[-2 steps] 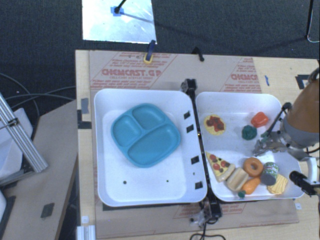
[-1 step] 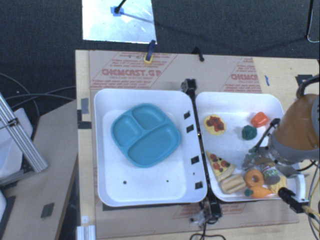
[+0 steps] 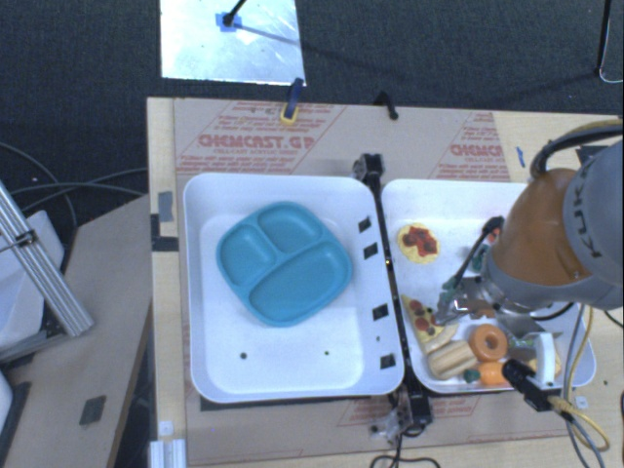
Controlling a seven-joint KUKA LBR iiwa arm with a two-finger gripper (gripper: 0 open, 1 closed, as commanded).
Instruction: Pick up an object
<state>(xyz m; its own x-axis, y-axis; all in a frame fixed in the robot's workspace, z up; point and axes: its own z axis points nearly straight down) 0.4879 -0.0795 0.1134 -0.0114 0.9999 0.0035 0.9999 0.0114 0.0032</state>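
**Toy food just below and to the right of my jaws**

My gripper (image 3: 450, 305) hangs low over the right white plastic bin (image 3: 458, 195), its dark metal tip coming down among the toy food near the bin's front half. I cannot tell from this view whether my jaws stand apart or pressed together; the tip is small and dark against the clutter, and nothing can be seen between them, so I judge that I hold nothing.

Right at my jaws, touching or nearly so, lies the flat toy pizza slice with red dots (image 3: 426, 321), its long axis running away from me toward the bin's front left corner. Just to the right of the jaws sits the orange ring-shaped toy doughnut (image 3: 487, 342), and just beyond the slice, toward the front wall, the tan bread-roll-shaped toy (image 3: 450, 358) lies with its length roughly across the bin. Farther back from the jaws, well apart, rests the small round yellow toy pizza with red topping (image 3: 419, 243).

The blue divided plastic plate (image 3: 284, 261) lies far to the left of my jaws, in the left white plastic bin (image 3: 210, 359), across the divider.

My judgement: the slice is nearest, so a short drop straight down is what the pick turns on, with the jaws closing across its narrow width.
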